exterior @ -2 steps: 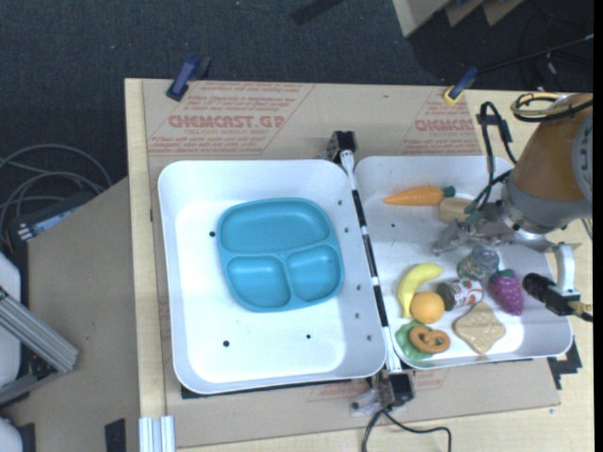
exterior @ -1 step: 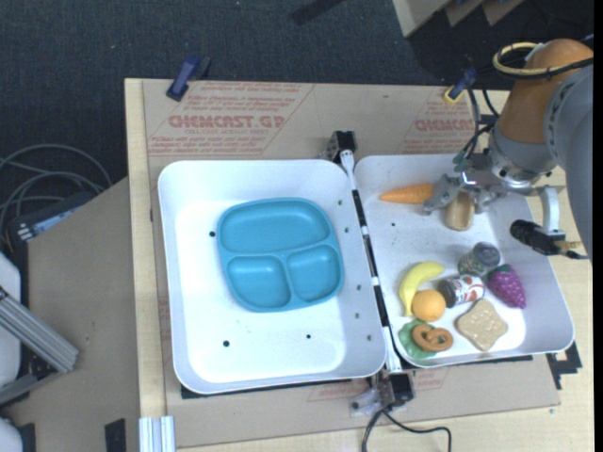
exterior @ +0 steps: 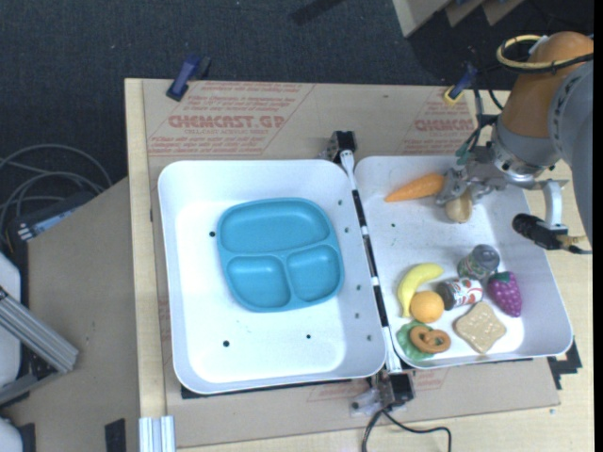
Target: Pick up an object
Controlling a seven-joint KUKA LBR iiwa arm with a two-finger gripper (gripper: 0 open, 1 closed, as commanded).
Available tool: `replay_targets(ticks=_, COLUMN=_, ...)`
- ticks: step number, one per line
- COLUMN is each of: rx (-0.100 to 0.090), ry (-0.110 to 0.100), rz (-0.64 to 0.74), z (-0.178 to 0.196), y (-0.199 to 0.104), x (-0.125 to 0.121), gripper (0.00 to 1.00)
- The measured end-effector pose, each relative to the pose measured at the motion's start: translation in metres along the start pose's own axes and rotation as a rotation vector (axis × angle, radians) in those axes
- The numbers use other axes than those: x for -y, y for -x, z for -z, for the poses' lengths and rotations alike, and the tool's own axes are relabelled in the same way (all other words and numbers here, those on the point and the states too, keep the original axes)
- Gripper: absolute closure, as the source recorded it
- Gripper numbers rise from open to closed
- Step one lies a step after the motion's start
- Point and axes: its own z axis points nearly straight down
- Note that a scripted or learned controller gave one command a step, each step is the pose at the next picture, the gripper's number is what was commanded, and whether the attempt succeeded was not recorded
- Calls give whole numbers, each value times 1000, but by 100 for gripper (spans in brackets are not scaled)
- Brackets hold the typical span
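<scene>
My gripper reaches down into the back of the right bin, below the grey wrist and orange band. A small tan, potato-like object sits right at its tip, touching or nearly touching it. An orange carrot lies just left of the gripper. Nearer the front of the same bin lie a yellow banana, an orange, a grey can, a small dark bottle, purple grapes, a slice of bread and a pretzel on a green piece.
The left bin holds a blue divided plate. A raised divider runs between the bins. A black cable fitting hangs off the arm over the right bin's far edge.
</scene>
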Motion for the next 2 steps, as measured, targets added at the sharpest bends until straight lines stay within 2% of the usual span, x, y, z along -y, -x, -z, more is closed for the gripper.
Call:
replay_targets(ticks=1, rx=1, ry=-8, rz=0, z=-9, y=-72, x=1, gripper=100)
replay_targets(ticks=2, rx=-1, ry=17, rz=2, z=94, y=-156, x=45, gripper=100)
